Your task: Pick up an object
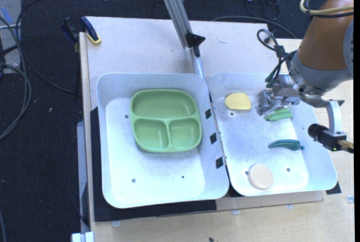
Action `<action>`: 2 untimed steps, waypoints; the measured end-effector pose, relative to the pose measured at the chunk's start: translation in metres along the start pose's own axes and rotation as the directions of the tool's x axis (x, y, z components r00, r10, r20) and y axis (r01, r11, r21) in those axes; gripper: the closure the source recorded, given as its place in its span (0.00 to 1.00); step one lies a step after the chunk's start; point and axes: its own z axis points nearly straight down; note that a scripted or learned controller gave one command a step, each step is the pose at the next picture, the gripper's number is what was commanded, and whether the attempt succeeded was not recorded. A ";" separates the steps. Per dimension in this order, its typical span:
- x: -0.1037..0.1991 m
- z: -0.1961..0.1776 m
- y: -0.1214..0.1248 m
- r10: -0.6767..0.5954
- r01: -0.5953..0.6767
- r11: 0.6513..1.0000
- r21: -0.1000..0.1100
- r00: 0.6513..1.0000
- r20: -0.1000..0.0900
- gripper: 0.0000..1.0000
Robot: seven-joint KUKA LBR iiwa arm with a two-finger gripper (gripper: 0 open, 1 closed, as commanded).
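While poised low over the right bin [315, 179], gripper [272, 104] sits at about one o'clock of that bin's floor, hung from grey arm [323, 69] with orange band [336, 7] entering from three o'clock. Finger spread: cannot be told, the metal tips being a small blur against white; nothing seen clamped between them.

Nearest item: light green pod [279, 115], just beside the tips at about five o'clock of them, possibly touching, contact not resolvable. Long axis running roughly from eight o'clock to two o'clock, near end under the wrist. Judged the likeliest target; a short drop and a slight shift toward five o'clock would centre the tips across its narrow width.

Next out: yellow piece [238, 102], at nine o'clock of the gripper, near but apart. Dark green pod [286, 145], at five to six o'clock, farther down, long axis close to nine-to-three. Cream round piece [261, 176], at six o'clock, well apart, near the bin's front edge.

Outermost: left bin [112, 179], well apart at nine o'clock, holding green divided plate [166, 121], three compartments, nothing in them.
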 end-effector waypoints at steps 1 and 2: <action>0.051 -0.006 0.009 0.001 -0.001 1.000 -0.002 1.000 0.001 1.00; 0.108 0.010 0.015 0.002 -0.002 1.000 0.001 1.000 0.001 1.00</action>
